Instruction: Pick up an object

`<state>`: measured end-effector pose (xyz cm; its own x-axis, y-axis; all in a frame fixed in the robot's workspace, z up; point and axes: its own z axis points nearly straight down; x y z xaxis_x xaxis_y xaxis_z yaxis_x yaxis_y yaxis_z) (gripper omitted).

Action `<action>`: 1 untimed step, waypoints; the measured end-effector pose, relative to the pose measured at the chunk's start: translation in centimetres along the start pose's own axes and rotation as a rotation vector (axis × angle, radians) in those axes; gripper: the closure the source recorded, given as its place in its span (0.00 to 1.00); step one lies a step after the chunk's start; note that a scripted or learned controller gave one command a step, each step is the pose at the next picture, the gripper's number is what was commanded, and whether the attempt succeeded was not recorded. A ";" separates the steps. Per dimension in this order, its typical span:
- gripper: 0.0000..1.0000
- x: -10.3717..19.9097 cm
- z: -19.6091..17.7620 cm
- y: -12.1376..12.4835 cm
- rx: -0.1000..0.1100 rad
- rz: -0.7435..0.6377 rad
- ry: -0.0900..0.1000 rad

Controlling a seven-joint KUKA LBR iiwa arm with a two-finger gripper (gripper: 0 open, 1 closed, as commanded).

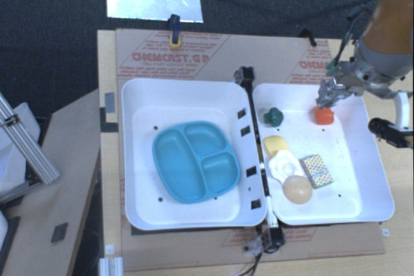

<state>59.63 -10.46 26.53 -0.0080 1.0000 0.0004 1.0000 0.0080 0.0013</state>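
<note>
Two shallow white bins sit side by side on a bench covered with printed brown board (194,55). Left bin (139,100): holds a light blue compartment tray (194,161), lying flat and turned at a slight angle, with three sections visible. A black divider strip (255,145) runs along the line where the two bins meet.

Right bin (369,191): several small objects are grouped in its left and centre part. Nearest the divider, toward the far side, lies a dark green lumpy object (274,116). Below it sits a pale yellow block (275,144), touching a white fried-egg-shaped piece (283,167). A tan egg-like ball (297,190) rests just beside the lower edge of the white piece. To its right lies a small patterned box (317,170), tilted, with a checked face upward. An orange-red object (324,116), rounded and small, lies apart from the group near the far wall of the bin.

The gripper (330,97) hangs directly over the orange-red object, its tips just above or touching it; whether contact is made cannot be told. The state of its fingers cannot be told from this slant. The arm (388,29), grey with an orange band, enters from the right.
</note>
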 end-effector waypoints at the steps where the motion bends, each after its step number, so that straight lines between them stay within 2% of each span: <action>1: 1.00 5.8 1.3 0.9 -0.001 -0.002 0.001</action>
<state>60.51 -4.63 25.24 -0.0098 1.0000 0.0012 1.0000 0.0098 0.0019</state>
